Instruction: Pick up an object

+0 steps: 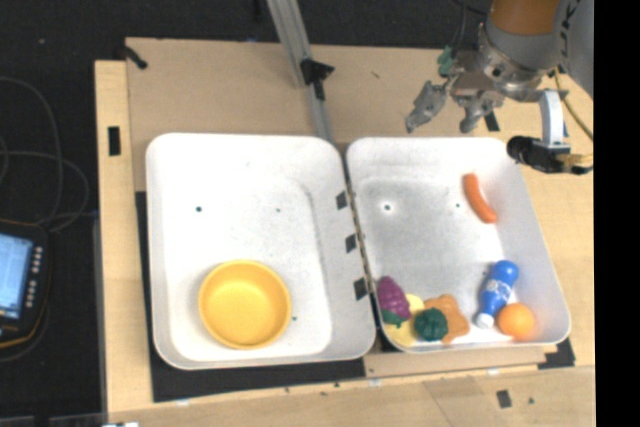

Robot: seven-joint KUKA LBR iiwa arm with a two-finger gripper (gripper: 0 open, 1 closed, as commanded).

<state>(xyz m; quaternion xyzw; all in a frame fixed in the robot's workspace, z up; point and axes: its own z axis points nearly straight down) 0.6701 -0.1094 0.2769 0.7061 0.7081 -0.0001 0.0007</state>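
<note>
My gripper (447,116) hangs above the back edge of the right bin (430,225), open, with nothing between its fingers. In that bin an orange sausage-shaped piece (480,197) lies near the back right. Along the front edge lie a purple toy (392,298), a dark green toy (431,324) on a tan piece (452,315), a blue and white bottle (496,291) and an orange ball (516,321). A yellow bowl (244,303) sits at the front of the left bin (240,205).
A slanted metal pole (288,15) rises from the bench behind the seam between the two bins. A tablet (15,280) lies off the bench at the far left.
</note>
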